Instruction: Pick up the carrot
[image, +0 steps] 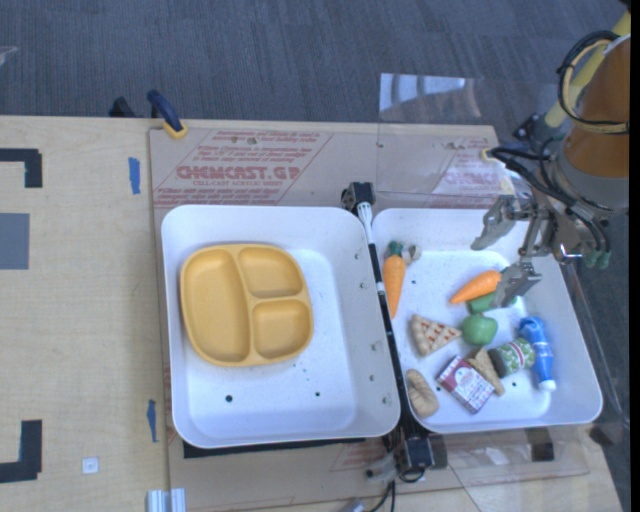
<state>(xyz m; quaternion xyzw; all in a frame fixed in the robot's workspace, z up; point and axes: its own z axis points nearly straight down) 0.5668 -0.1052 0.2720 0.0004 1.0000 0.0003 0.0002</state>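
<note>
Hovering over the right bin (580, 395), the gripper (508, 262) is hanging with fingers spread wide, just beside one carrot (474, 288); another carrot (394, 280) is lying apart.

A single fixed camera looks down at a slant on both bins (190, 330), the arm (600, 110) entering from the right.

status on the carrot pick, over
Pincer over the right bin, fingers spread, holding nothing. Two carrots: one right by the pincer, another at the bin's left wall. Green fruit just below the near carrot.
</note>
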